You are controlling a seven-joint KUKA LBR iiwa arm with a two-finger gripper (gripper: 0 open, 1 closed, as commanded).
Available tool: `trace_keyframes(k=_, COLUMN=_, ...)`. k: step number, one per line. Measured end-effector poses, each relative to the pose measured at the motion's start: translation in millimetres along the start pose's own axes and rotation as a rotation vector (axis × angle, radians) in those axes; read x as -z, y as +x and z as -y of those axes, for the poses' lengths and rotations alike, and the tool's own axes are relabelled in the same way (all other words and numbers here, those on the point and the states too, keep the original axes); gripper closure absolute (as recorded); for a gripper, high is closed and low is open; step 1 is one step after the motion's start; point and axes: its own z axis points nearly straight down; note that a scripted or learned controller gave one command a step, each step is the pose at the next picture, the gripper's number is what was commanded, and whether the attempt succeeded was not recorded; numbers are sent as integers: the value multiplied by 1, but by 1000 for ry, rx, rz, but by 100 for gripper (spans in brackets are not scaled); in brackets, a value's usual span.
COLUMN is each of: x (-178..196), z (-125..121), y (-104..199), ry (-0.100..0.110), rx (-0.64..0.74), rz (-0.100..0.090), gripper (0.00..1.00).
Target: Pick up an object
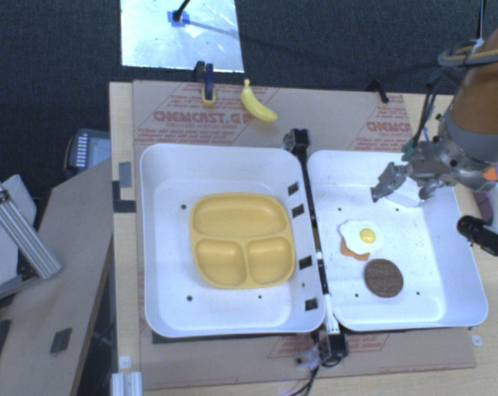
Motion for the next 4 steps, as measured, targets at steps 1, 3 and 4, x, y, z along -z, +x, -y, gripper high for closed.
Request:
trace_keyframes(k=1, x=7, z=-2, y=0, ry=-13, rx=2, rz=1, gripper=0)
trace_keyframes(k=3, x=-111, z=0, y=-10, ry=-7, rx=-1, rz=0, gripper=0)
trace_keyframes(k=4, x=-173, z=5, y=-9, ry=-6, rx=0, rz=0, gripper=0)
